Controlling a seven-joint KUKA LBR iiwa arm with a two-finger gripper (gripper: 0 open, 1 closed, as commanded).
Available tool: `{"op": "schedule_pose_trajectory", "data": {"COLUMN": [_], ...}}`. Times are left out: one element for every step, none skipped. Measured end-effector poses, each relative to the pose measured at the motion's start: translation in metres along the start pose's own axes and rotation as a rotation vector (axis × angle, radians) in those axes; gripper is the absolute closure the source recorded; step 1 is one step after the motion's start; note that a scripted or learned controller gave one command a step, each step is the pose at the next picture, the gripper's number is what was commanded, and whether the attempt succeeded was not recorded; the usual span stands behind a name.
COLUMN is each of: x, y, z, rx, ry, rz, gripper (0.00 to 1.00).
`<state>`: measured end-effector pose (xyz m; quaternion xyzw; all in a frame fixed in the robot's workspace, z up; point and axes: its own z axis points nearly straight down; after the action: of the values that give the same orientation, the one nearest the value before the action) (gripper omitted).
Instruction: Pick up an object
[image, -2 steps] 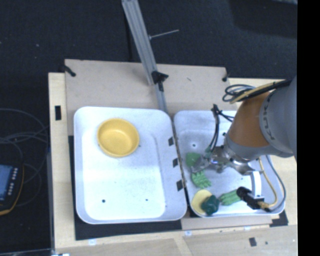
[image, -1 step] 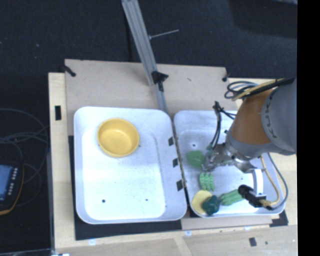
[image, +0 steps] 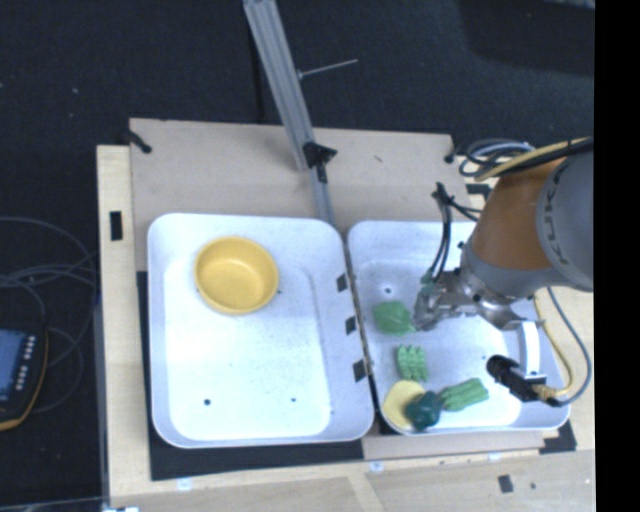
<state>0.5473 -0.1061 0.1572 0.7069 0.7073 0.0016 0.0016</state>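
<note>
While the grey arm (image: 520, 240) reaches in from the right, its gripper (image: 428, 308) hangs low in the right bin (image: 400, 245), just beside a pale green lump (image: 393, 318); whether the claw is open or closed cannot be told from this angle. Nearer the camera lie a ridged green block (image: 411, 361), a long green piece (image: 463, 394), a dark teal object (image: 424, 409) and a small yellow disc (image: 400, 400). A yellow bowl (image: 237, 275) sits at the far left of the left bin (image: 250, 390).
</note>
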Motion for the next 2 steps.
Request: {"op": "schedule_pose_trajectory", "data": {"x": [0.005, 0.009], "y": [-0.007, -0.009], "z": [-0.051, -0.094], "rx": [-0.001, 0.0], "ry": [0.0, 0.0], "rz": [0.0, 0.0], "gripper": [1.0, 1.0]}}
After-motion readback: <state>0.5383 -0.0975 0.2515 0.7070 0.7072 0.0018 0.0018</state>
